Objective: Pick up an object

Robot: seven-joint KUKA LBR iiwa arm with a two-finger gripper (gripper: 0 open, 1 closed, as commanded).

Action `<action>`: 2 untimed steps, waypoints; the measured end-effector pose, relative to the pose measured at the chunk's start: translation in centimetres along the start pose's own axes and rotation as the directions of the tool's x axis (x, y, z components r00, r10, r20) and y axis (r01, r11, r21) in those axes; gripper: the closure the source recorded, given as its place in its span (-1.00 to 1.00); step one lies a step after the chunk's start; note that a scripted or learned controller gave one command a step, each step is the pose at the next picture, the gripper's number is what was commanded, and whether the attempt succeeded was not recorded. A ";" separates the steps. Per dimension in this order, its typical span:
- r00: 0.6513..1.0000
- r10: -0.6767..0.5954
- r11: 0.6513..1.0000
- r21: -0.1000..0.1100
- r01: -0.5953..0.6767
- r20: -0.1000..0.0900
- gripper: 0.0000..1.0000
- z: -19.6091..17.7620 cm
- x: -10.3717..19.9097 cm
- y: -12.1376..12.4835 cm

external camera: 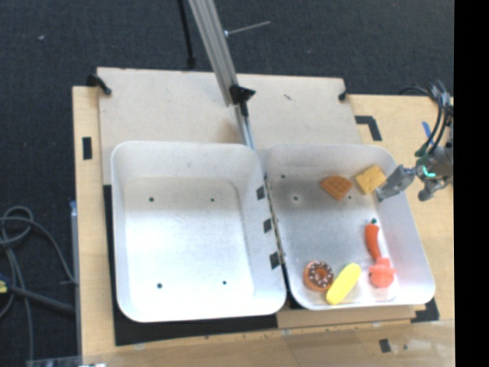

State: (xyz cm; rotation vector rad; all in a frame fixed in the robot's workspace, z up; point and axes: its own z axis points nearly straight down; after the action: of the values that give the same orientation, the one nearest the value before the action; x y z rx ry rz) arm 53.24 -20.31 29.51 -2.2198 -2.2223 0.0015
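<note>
1. The nearest candidate for the pick is the tan square piece (370,179), lying flat at the far right of the right bin (306,228), just left of the pincer (401,180). It looks like a small toy cracker: probably light, stiff and thin, so its two opposite edges are the likely place to grip.
2. Just to its left lies an orange-brown waffle-like piece (335,186), also flat, with a ridged face that should give some purchase.
3. Nearer on the right side, an orange-red carrot-shaped toy (376,257) lies lengthwise; its narrow shaft seems the easiest hold, and smooth plastic may slip.
4. At the near edge sit a yellow oblong piece (343,283), rounded and glossy, and touching it on the left a brown doughnut (318,275) with sprinkles, likely hard plastic.
5. The pincer hangs over the bin's far right rim; whether it is spread or pressed together I cannot tell, and nothing shows within it.
6. Both bins are shallow, white, rounded at the corners; the left bin (191,228) sits beside the right on the pale wooden desk (168,105).
</note>
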 end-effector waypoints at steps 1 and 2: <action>1.000 -0.001 1.000 -0.004 0.001 0.001 -1.00 -0.2 0.0 0.1; 1.000 0.002 1.000 0.002 -0.002 0.000 -1.00 5.6 0.4 0.9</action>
State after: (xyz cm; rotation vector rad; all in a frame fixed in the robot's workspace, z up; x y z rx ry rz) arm 54.11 -19.94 23.95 -2.2211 -2.2196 0.0041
